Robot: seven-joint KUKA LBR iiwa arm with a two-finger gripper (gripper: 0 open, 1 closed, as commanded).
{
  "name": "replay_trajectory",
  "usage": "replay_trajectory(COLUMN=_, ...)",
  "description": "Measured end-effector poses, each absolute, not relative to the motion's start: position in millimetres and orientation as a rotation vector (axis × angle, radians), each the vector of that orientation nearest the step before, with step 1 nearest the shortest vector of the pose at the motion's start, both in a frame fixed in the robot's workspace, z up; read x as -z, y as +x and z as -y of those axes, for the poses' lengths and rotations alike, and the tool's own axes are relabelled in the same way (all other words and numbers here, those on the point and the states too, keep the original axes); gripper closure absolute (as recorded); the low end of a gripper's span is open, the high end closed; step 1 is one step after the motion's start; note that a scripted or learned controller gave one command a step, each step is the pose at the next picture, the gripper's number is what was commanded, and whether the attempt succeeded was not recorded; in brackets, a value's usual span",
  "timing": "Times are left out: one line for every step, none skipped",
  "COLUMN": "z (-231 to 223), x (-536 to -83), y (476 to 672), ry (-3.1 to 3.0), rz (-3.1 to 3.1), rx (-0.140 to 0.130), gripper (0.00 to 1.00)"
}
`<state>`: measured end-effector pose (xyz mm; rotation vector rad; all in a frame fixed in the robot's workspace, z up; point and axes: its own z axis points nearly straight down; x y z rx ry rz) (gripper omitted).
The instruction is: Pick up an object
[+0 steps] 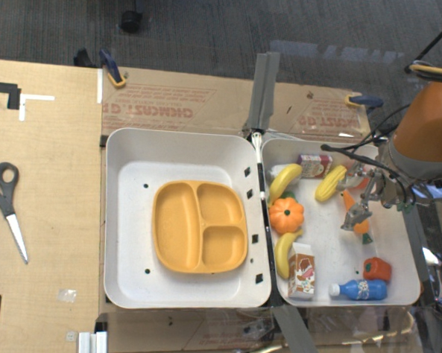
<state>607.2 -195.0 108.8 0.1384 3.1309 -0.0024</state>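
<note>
Pincer (358,210) metal, over rt bin (411,243), round orange pumpkin (286,215), yellow divided plate (201,227).

Your bench (40,198), light wood, carries: two shallow white bins side by side, left bin (121,225) and right bin (407,243), touching along their inner walls; a sheet of printed cardboard (181,102) lying under and behind them; grey-handled scissors (6,204) near your left edge; black corner marks (6,92) at far left.
</note>
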Motion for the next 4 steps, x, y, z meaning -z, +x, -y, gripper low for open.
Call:
replay_trajectory(z=209, x=-95, y=584.6, ry=0.384, rz=-3.112, rx=0.001, gripper=0.00)
replay_trajectory(z=208, x=-106, y=586.8, ry=0.377, rz=-3.106, rx=0.004, gripper=1.00)
replay_trajectory(z=208, x=-106, y=586.8, ry=0.377, rz=-3.106, rx=0.004, gripper=0.00)
replay_trajectory(z=207, x=-117, y=588.6, ry=0.372, rz=-3.101, rx=0.007, gripper=1.00)
